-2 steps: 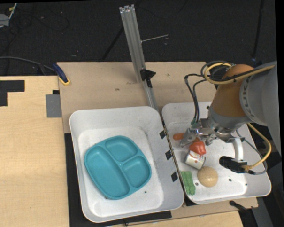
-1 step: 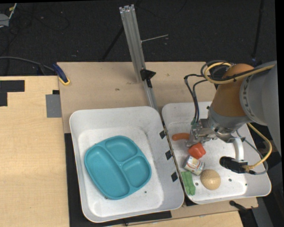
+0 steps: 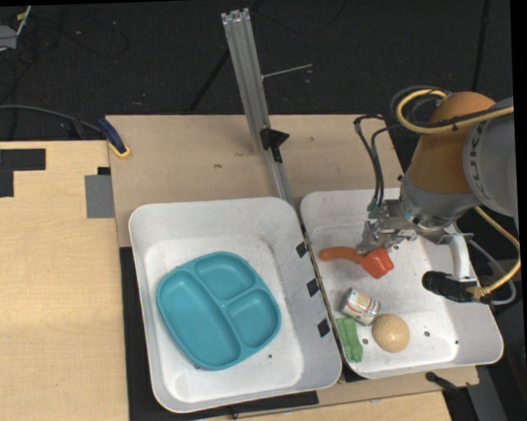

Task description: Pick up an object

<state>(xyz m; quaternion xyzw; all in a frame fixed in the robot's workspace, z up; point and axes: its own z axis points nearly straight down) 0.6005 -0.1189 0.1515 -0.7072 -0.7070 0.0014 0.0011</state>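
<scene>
Lying in the right white bin (image 3: 479, 348), the orange plastic scoop with a long handle (image 3: 363, 258) has its long axis from 9 to 3 o'clock, handle tip toward 9. The gripper (image 3: 380, 237) hangs just above its cup end; whether it pinches anything, I cannot tell. A small tin can (image 3: 360, 307), a beige ball (image 3: 391, 332) and a green piece (image 3: 350, 339) lie toward 6 o'clock.

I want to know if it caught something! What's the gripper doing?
Gripper: right above the orange scoop in the right bin; open or closed cannot be told.
</scene>
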